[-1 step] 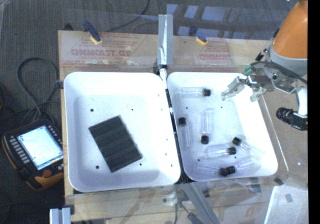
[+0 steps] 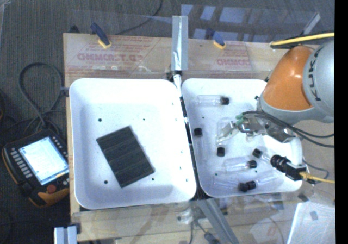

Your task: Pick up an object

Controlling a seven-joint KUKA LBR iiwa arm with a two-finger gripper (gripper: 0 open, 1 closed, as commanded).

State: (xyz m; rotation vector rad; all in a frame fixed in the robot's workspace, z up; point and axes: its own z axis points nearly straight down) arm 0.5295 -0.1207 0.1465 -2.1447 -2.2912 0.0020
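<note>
Several clear vials with black caps are lying scattered across the right bin, right of frame centre: one vial near its upper edge, one toward the lower middle, another close to the lower rim, with loose black caps sitting nearer the divider. The gripper is reaching into this bin's middle among the vials; I cannot tell whether it is grasping anything. The arm is covering the bin's upper right corner, leaving little room there. In the left bin, a dark ribbed block is lying tilted, with open white floor all around it.
</note>
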